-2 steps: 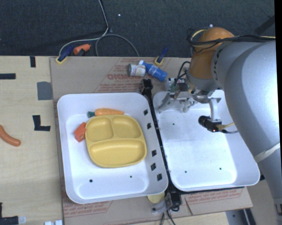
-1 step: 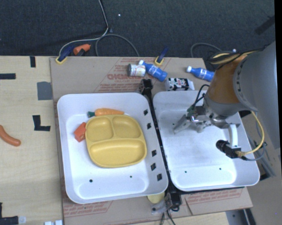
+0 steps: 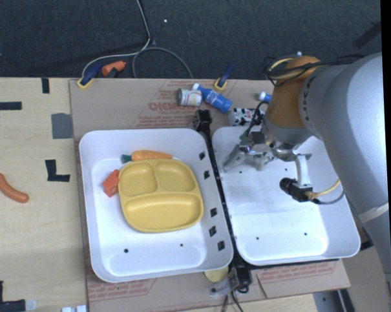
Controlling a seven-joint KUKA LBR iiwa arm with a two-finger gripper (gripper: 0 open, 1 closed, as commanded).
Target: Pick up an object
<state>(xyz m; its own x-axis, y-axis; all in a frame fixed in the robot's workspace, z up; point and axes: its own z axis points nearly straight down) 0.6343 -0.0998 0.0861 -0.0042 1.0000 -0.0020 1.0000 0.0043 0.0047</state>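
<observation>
Lying in the left bin (image 3: pixel 97 208), a yellow divided plate (image 3: pixel 161 194) has an orange carrot (image 3: pixel 150 155) touching its twelve o'clock edge and a smaller orange-red piece (image 3: pixel 110 183) at its nine o'clock side. Over in the right bin (image 3: pixel 296 238), toward its eleven o'clock corner, the gripper (image 3: pixel 246 157) hangs low on the grey arm (image 3: pixel 349 126), its fingers (image 3: pixel 233 159) splayed apart with nothing between them. On the desk (image 3: pixel 26 127), an orange sausage-shaped toy (image 3: pixel 10 188) lies well apart at nine o'clock, and a blue-and-white bottle (image 3: pixel 206 97) rests beyond the bins at twelve o'clock.
</observation>
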